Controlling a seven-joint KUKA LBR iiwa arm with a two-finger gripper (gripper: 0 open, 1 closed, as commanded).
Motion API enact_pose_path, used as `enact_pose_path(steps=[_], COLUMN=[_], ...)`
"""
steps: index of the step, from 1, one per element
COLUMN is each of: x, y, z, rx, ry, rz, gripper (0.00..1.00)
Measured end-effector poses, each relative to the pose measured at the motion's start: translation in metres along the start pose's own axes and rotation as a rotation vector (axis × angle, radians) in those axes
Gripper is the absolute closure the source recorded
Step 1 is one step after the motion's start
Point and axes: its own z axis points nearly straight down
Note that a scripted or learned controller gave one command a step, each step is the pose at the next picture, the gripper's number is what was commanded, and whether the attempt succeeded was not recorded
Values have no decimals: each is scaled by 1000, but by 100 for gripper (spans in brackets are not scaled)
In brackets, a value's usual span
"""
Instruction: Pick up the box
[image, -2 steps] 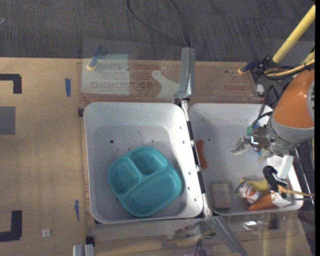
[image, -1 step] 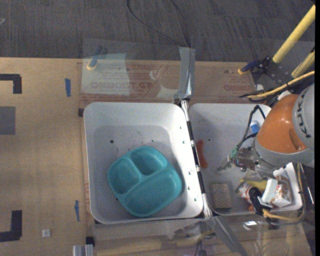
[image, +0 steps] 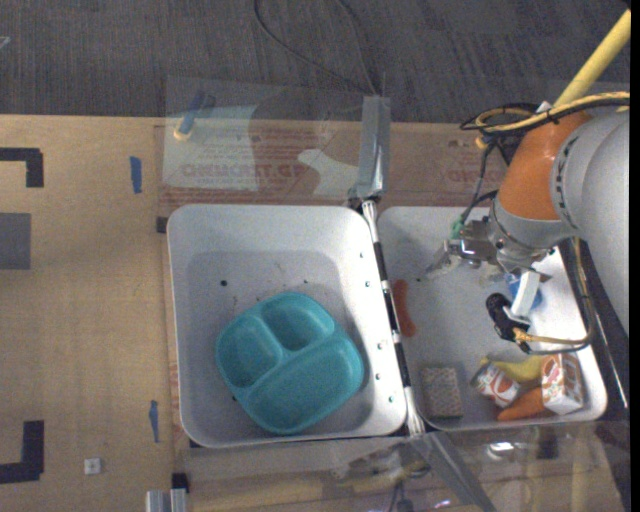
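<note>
- The small white-and-red carton box lies in the near right corner of the right-hand shallow white bin, close to the bin's right wall.
- A yellow banana-shaped item lies just left of the box, and an orange carrot-shaped item lies touching or just below the box's lower edge.
- A red-and-white can-like item sits between the banana-shaped item and the carrot-shaped item; whether it touches them cannot be told.
- A brown rectangular sponge-like block rests on the bin floor, left of that cluster and apart from it.
- A slim red-orange stick-shaped item lies along the left wall of the right bin.
- The two-finger gripper sits in the far half of the right bin, well apart from the box. Its metal fingers point toward the left of the view and appear spread, with nothing between them.
- The grey arm with the orange band enters from the right, above the bin's far right corner.
- The left-hand shallow white bin contains a teal plastic divided plate with three compartments, lying in its near half.
</note>
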Motion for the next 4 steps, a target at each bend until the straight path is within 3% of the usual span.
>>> enact_pose_path(steps=[1, 2, 3, 4], x=[10, -1, -3, 6], y=[-73, -2, -69, -142], z=[-2, 0, -2, -2], rx=[2, 1, 11, -1], ry=[4, 0, 1, 5], rz=[-94, 72, 162, 68], gripper=[0, 0, 0, 0])
